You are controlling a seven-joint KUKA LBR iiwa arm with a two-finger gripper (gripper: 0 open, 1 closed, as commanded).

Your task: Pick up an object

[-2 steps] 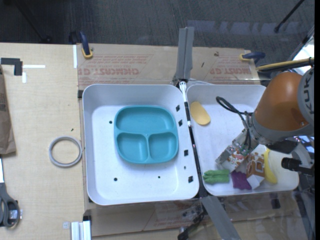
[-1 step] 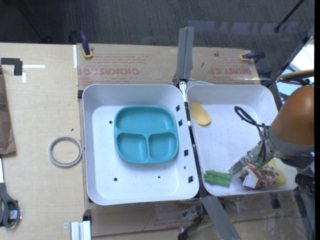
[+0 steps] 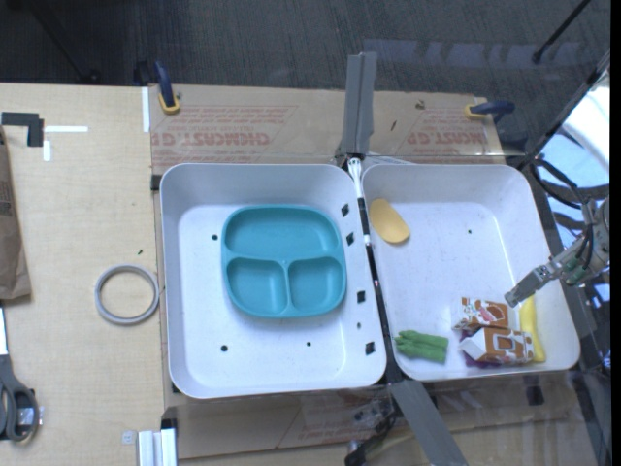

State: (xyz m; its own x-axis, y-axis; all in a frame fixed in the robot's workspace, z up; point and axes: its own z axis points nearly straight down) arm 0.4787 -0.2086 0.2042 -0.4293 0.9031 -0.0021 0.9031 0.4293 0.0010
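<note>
End effector point(image 3: 519, 292) low at right bin's point(image 3: 441, 175) right side, just above snack packets point(image 3: 497, 334); grasp state: cannot tell. Risk: packets overlap near the wall, so a descent may pinch crinkly film, slip, or lift two. Green toy point(image 3: 423, 346), yellow piece point(image 3: 389, 221) lie apart

A teal divided plate point(image 3: 285, 261) is set in the left white bin point(image 3: 184, 289), while yellow point(image 3: 389, 221), green point(image 3: 423, 346) and orange-patterned point(image 3: 495, 330) items are seen in the right white bin point(image 3: 456, 250).
</note>
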